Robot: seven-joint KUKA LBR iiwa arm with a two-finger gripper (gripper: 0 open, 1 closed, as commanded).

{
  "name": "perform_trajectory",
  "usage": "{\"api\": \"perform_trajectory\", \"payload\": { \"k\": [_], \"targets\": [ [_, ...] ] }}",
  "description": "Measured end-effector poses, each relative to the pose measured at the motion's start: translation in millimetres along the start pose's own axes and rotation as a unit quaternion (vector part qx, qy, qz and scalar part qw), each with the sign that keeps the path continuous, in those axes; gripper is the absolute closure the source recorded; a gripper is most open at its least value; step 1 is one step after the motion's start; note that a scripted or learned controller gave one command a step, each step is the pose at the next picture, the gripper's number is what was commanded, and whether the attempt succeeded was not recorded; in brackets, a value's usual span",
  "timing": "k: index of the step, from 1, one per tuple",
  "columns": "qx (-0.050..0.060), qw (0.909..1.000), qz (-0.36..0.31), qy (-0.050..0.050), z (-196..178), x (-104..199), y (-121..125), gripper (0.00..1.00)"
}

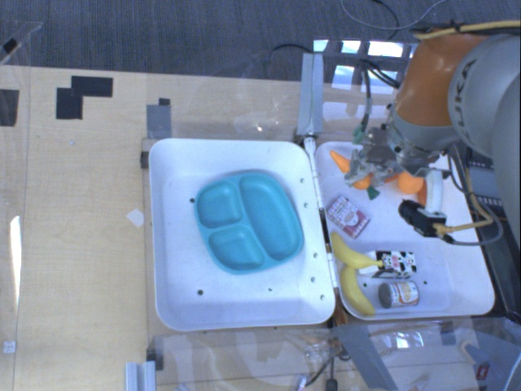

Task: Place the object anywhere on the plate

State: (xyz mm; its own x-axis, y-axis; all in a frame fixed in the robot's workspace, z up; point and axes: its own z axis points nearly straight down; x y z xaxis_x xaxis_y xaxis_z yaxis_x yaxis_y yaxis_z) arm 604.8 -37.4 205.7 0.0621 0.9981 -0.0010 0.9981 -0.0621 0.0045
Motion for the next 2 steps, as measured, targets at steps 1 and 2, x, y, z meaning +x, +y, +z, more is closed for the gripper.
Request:
{"api": "perform_trajectory", "payload": {
  "k": [1, 2],
  "targets": [
    [0.0, 0.9917, -0.129, 0.001, 20.2, 63.4, 7.5, 1.0],
    [0.0, 0.9917, -0.129, 0.001, 20.1, 63.2, 7.6, 0.0]
  ]
}}
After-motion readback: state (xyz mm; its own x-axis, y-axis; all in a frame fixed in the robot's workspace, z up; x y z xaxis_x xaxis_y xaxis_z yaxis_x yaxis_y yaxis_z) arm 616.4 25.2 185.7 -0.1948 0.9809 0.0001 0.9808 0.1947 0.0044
